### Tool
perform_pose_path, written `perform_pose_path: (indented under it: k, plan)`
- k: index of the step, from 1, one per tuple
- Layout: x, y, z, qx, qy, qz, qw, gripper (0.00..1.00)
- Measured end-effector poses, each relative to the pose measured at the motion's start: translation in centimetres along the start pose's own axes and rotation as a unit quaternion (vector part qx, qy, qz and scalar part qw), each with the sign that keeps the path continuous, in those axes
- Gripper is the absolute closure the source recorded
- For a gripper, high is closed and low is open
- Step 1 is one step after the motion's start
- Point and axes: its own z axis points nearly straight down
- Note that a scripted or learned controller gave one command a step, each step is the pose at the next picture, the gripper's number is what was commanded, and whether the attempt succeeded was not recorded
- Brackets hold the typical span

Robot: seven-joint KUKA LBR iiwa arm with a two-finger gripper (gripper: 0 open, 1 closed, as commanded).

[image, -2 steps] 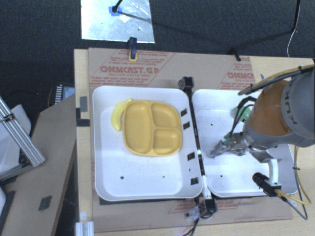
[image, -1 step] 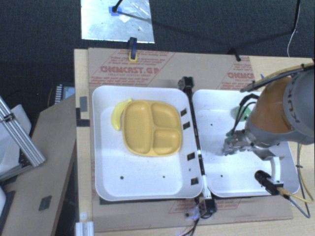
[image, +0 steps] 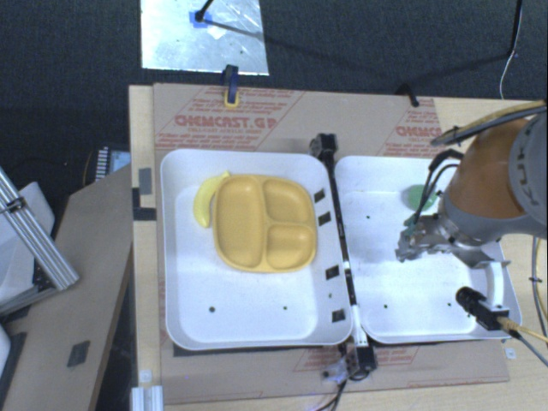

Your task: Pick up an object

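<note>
A yellow divided plate (image: 261, 223) lies in the left bin (image: 184, 315), covering most of a yellow banana (image: 204, 199) that pokes out at its upper left. In the right bin (image: 377, 315), a small green object (image: 419, 197) shows at the back, partly hidden behind the arm. My gripper (image: 413, 245) hangs low over the right bin's middle right, just in front of the green object. Nothing shows between its fingers.
The two bins meet at a black-clipped divider (image: 336, 229) running front to back. Brown cardboard (image: 282, 118) surrounds the bins. The arm's orange band (image: 492, 174) covers the right bin's far right corner. A metal sheet (image: 204, 24) lies beyond the bench.
</note>
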Motion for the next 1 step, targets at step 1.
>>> perform_pose_path:
  k: [1]
  plan:
    - [-0.48, 0.44, -6.34, -0.002, -0.001, 0.0, 1.0, 1.0]
